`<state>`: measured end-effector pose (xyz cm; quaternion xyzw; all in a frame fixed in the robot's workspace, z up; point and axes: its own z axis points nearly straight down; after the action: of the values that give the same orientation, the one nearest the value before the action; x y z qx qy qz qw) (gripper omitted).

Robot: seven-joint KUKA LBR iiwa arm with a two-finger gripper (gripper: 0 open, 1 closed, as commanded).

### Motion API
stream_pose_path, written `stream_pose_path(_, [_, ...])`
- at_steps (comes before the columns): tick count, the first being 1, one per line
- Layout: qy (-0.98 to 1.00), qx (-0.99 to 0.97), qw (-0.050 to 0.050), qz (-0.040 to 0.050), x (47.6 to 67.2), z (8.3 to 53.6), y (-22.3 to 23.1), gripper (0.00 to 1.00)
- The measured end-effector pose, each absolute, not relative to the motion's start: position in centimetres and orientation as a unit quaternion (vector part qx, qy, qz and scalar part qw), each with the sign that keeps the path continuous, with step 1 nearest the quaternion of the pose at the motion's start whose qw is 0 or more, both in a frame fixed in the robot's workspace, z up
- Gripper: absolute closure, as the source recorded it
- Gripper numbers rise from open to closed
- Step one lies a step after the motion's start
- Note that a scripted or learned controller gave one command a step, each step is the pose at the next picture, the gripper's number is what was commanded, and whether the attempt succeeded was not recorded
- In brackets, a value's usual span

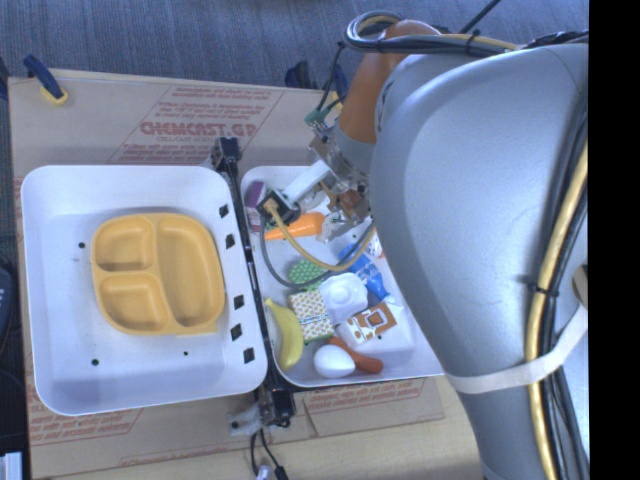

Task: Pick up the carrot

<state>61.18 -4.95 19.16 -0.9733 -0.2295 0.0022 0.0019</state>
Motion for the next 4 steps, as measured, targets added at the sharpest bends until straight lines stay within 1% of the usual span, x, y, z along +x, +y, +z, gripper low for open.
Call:
stream_pose_path(1, [-0.185,-0.983,0.002,0.0028,59.5,9.1,-10.4,1.00])
stream_pose_path(2, [-0.126,-0.992,0.002,0.0014,59.0,26.3,-12.1,1.00])
stream_pose_path(3, [-0.172,-0.985,0.002,0.0016,60.5,30.9,-18.1,1.00])
stream_pose_path(4, [-0.315,-0.949,0.003,0.0027,60.0,30.8,-21.0,1.00])
